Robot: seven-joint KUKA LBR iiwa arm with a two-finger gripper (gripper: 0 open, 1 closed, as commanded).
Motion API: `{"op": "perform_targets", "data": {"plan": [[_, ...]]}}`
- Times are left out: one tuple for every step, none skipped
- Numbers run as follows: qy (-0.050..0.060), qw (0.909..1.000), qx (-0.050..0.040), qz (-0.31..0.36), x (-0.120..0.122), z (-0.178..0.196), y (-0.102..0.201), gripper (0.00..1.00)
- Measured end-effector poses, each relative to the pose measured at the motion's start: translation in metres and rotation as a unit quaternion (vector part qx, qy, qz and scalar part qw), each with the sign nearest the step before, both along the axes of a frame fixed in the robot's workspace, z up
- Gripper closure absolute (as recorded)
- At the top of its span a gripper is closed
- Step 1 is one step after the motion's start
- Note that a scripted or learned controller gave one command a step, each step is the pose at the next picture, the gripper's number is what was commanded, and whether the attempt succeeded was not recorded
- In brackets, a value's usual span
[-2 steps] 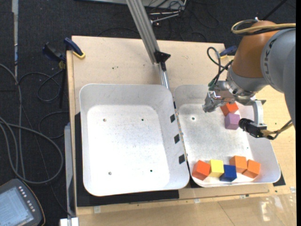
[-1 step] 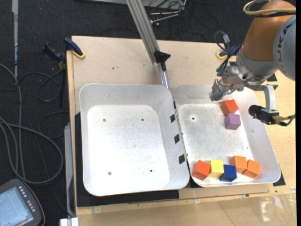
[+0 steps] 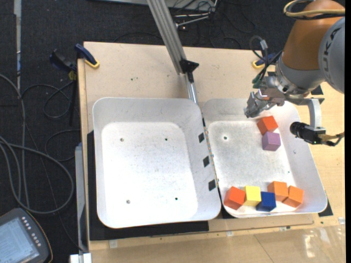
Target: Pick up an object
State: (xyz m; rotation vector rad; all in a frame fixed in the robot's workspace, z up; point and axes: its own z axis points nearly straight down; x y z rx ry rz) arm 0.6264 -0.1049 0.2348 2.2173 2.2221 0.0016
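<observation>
My gripper [image 3: 253,109] hangs over the far edge of the right bin [image 3: 307,169], just left of an orange block [image 3: 267,124]. A purple block [image 3: 271,141] lies right below that orange one. Along the near edge of the same bin sit an orange block [image 3: 235,196], a yellow block [image 3: 253,194], a blue block [image 3: 267,201] and two more orange blocks [image 3: 279,189] [image 3: 295,195]. Nothing shows between the gripper's tips.
The left bin [image 3: 109,147] lies beside the right one, with small black clips along their shared edge. A slanted metal pole [image 3: 167,29] crosses the back of the bench. Blue and yellow clamps [image 3: 82,53] sit at the far left corner.
</observation>
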Motion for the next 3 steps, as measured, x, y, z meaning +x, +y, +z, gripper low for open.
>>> {"op": "perform_targets", "data": {"plan": [[0.002,1.0000,0.0013,0.003,-0.003,-0.010,0.050,1.00],[0.000,1.0000,0.0014,0.003,-0.003,0.002,0.103,1.00],[0.000,1.0000,0.0015,0.003,-0.010,0.011,0.154,1.00]]}}
